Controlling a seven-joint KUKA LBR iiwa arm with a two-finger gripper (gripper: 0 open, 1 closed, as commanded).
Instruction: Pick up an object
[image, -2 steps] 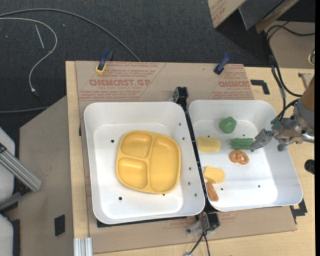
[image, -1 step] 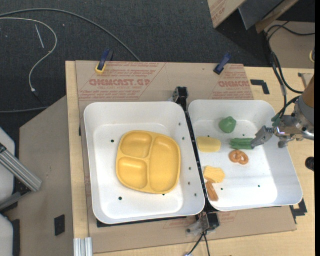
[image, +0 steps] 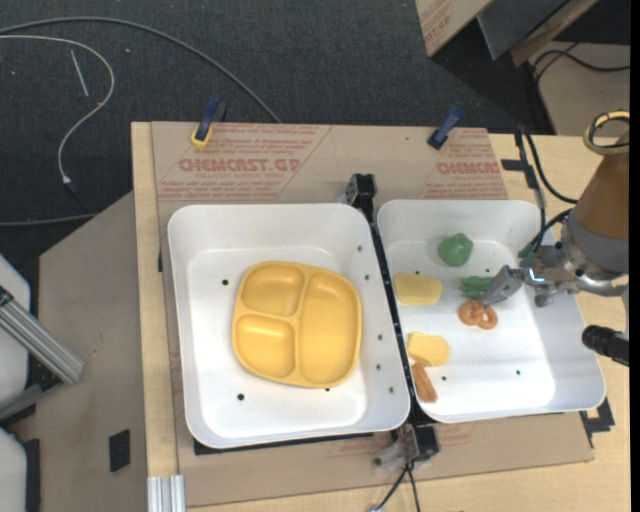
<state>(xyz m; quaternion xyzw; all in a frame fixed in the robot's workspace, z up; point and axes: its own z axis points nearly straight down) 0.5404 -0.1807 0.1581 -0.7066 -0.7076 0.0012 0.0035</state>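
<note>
Nearest the camera, at the front edge of the right bin (image: 560, 395), lies an orange strip (image: 424, 383) with a yellow wedge (image: 429, 348) just behind it. Further back sit a pale yellow block (image: 417, 290) by the bin's left wall, an orange ring (image: 479, 316) near the middle, a dark green piece (image: 476, 287) just behind the ring, and a rounder green object (image: 455, 249) toward the back edge. The left bin (image: 190, 300) carries a yellow divided plate (image: 297, 323) in its middle.

The gripper (image: 505, 284) reaches in from the bin's right edge and sits low, its tip touching or just beside the dark green piece — whether the fingers are spread or pinching anything I cannot tell, since they blur into that piece. Nothing looks lifted; every object appears to rest on the bin floor.

So the pick seems barely begun — the approach is made, while a sure grasp and the lift are left to do.
</note>
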